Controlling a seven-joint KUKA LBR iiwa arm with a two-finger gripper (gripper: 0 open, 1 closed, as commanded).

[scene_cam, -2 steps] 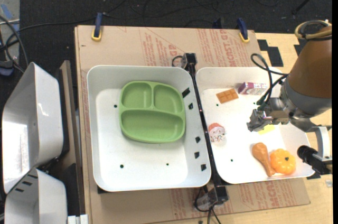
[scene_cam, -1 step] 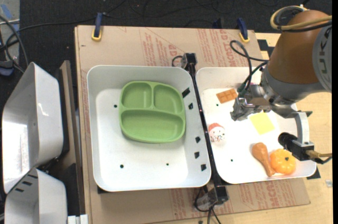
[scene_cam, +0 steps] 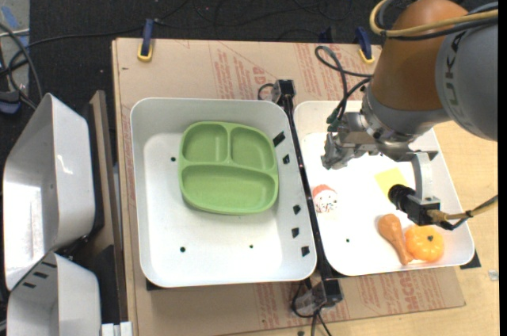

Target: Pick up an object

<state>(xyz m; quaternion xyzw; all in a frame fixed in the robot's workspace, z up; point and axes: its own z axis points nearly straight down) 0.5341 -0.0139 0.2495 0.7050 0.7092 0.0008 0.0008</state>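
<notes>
My gripper (scene_cam: 339, 154) hangs over the far left part of the right bin (scene_cam: 356, 259), under the grey arm with its orange band. A small white and red toy (scene_cam: 325, 200) lies just below and left of the gripper, near the bin's left wall, apart from it. A flat yellow piece (scene_cam: 387, 181) lies to the gripper's right, partly hidden by the wrist. A tan drumstick (scene_cam: 390, 234) and an orange pumpkin (scene_cam: 426, 244) lie together at the bin's near right corner.
The left bin (scene_cam: 158, 247) holds a green divided plate (scene_cam: 230, 168) in its far half. A black divider with clips (scene_cam: 297, 168) runs between the bins. Two white tubs (scene_cam: 47, 168) stand off the bench to the left.
</notes>
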